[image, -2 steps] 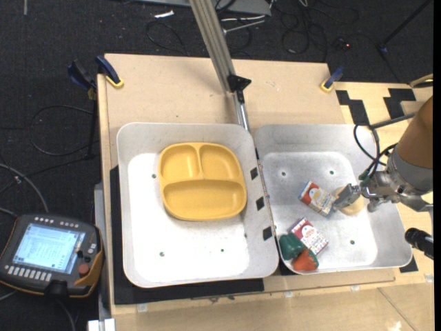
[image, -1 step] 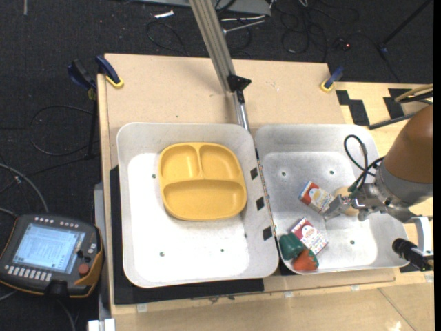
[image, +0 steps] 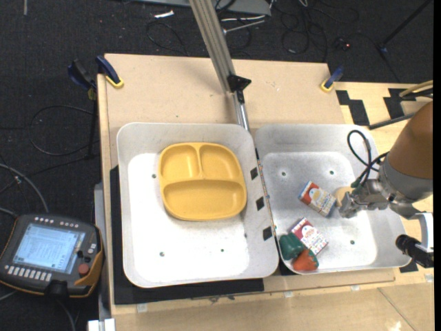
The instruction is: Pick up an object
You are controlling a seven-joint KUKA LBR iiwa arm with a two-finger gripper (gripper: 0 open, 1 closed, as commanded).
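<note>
Two shallow white bins sit side by side on the tabletop (image: 172, 88), filling most of its near half. The left bin (image: 138, 254) carries a yellow divided plate (image: 202, 181), lying flat toward the bin's far side, well apart from anything the arm is after. The right bin (image: 289, 150) holds the small things, and the arm (image: 413, 154) reaches in over its right edge, so that bin looks like the one being worked.

The pincer (image: 348, 205) hangs low over the right part of that bin, near its right wall. Whether it is wide or narrow I cannot tell from this slant (the wrist and cables crowd it), and nothing can be made out between its tips.

Three small things lie in the right bin. A white and red carton (image: 317, 198) lies tilted in the middle, just beside the pincer on its left; being nearest, it seems the likely target. Another red and white packet (image: 308, 236) lies nearer the front edge, and a red and green toy (image: 302, 259) sits touching or nearly touching it, against the bin's front left corner. Both are crowded together, which would likely make a clean grip harder there.
</note>
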